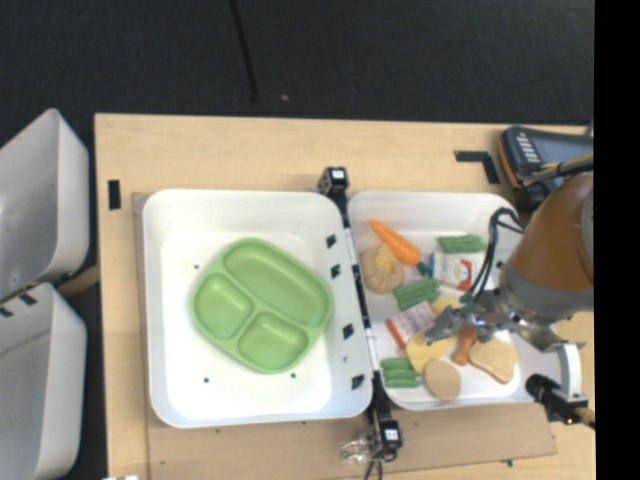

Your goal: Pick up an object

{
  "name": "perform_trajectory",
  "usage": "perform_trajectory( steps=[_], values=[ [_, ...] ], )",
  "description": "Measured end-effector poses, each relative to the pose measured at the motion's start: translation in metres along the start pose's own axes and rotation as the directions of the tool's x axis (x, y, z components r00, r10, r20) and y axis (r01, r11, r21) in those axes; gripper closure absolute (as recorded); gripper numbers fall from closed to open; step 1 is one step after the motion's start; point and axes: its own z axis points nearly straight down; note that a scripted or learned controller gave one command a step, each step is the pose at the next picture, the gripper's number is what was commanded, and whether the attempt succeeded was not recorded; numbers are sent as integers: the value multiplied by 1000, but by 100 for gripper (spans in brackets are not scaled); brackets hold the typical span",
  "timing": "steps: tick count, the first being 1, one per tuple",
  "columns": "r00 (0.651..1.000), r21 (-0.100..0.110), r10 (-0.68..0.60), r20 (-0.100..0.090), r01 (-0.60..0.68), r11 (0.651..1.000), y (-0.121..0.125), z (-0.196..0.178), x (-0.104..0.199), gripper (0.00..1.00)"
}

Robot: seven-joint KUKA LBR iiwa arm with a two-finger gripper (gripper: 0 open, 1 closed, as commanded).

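Hovering hand [466, 320] just above brown sausage piece [465, 346] in right bin [432, 205].

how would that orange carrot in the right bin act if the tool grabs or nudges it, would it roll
The carrot looks like a smooth, tapered toy, so it is probably stiff and light. Its rounded shape suggests it could roll or pivot when nudged, likely curving toward its thin end. It lies against the round tan piece, which may block rolling that way. The taper could slip between closing fingers.
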Motion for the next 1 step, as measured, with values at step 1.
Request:
perform_trajectory(
  steps=[1],
  values=[
    [1000,-14,-8,0,8,1000,54,27,11,0]
  ],
)
